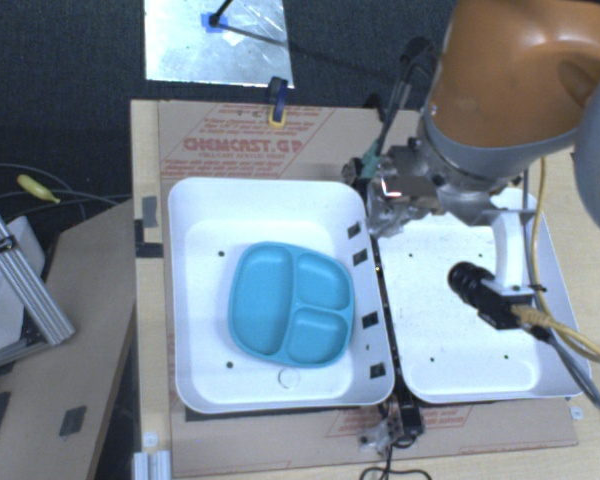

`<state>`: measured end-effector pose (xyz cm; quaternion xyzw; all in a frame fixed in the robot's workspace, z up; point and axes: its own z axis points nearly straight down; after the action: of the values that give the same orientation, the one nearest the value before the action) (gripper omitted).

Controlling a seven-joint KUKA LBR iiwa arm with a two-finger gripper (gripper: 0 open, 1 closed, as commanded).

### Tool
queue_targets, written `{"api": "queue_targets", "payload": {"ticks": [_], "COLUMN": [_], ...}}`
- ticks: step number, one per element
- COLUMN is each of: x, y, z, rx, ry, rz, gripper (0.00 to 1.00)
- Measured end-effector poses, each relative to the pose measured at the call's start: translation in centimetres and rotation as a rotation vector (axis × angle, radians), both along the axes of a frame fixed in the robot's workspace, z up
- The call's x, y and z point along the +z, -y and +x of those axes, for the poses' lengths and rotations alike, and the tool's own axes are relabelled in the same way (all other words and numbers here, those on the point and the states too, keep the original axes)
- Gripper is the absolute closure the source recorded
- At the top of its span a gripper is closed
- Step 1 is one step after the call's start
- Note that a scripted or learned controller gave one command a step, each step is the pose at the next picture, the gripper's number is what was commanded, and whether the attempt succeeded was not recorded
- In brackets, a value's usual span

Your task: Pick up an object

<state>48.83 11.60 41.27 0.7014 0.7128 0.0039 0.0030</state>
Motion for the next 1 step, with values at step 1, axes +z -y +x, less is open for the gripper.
{"api": "queue_targets", "payload": {"ticks": [1], "x": [-2.32], "y": [3.96], "z": [-0.14], "rx": [-0.019], "ry": [-0.008], "rz": [-0.002], "gripper": [1.0]}}
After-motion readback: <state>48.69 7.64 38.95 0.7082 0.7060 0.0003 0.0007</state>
